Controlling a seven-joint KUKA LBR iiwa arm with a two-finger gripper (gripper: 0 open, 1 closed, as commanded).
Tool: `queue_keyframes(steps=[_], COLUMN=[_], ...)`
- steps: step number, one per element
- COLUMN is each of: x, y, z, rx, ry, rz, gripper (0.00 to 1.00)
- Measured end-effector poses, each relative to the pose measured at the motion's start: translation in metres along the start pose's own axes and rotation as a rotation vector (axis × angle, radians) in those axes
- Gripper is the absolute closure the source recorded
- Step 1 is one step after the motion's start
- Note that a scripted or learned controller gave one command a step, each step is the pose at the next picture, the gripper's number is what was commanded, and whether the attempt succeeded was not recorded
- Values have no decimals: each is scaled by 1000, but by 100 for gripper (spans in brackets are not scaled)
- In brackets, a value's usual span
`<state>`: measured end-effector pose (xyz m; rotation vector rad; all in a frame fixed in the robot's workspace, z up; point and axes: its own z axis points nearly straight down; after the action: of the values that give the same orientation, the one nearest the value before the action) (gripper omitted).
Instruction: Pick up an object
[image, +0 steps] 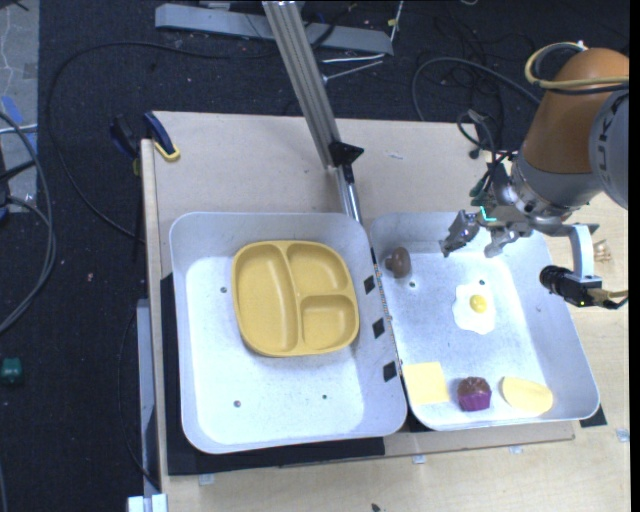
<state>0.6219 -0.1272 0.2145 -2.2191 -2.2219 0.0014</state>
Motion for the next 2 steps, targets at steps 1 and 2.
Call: queue_keyframes(steps=[1,2], x=[0,-8], y=[0,-1], z=[-1,46], rx=[-2,3], ry=[0,-1], rz=[0,3], gripper=[0,0])
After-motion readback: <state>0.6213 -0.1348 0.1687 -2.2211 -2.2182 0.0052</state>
